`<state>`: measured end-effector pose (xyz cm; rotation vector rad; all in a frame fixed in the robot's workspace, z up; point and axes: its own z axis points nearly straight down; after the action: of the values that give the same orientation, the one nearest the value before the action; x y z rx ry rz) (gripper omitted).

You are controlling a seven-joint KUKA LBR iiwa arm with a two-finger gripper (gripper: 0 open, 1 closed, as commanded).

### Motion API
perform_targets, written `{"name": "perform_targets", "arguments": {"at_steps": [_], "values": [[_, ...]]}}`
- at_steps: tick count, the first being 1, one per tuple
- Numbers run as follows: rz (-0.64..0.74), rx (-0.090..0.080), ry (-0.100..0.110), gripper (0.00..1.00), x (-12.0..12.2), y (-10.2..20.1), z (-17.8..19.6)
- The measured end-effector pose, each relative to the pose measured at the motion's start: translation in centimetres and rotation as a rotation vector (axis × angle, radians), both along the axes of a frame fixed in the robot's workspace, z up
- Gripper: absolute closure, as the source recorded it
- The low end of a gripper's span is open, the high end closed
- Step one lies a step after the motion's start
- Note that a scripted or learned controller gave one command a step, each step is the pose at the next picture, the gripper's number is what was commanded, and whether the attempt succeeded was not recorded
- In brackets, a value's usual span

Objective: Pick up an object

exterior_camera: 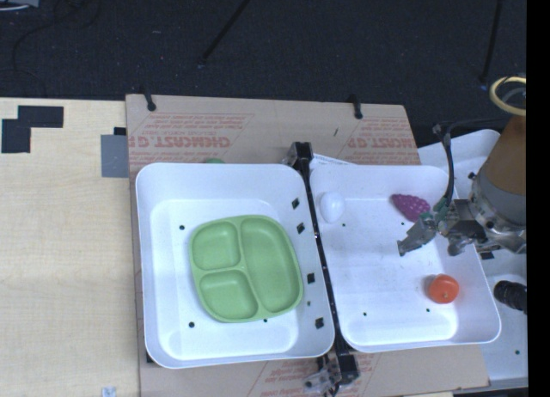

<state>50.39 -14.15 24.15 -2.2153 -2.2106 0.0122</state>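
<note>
Two white bins sit side by side on a cardboard sheet. The left bin holds a big green plate with three sections. The plate fills most of the floor, and only thin strips of white show around it.

The right bin has much more open room. Its middle and lower left floor is bare. A white ball lies in the upper left corner, near the wall between the bins. A purple bunch of grapes lies near the top edge. A small orange fruit sits low on the right, close to the right wall.

The grey arm comes in over the right edge of the right bin. Its gripper is between the grapes and the orange fruit, pointing left. The fingers look spread apart, with nothing between them. They are near both fruits but do not hold either.
</note>
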Motion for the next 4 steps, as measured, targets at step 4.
{"name": "perform_targets", "arguments": {"at_steps": [4], "values": [[0.001, -0.002, -0.012, 0.00, 1.4, 0.1, -15.6]]}}
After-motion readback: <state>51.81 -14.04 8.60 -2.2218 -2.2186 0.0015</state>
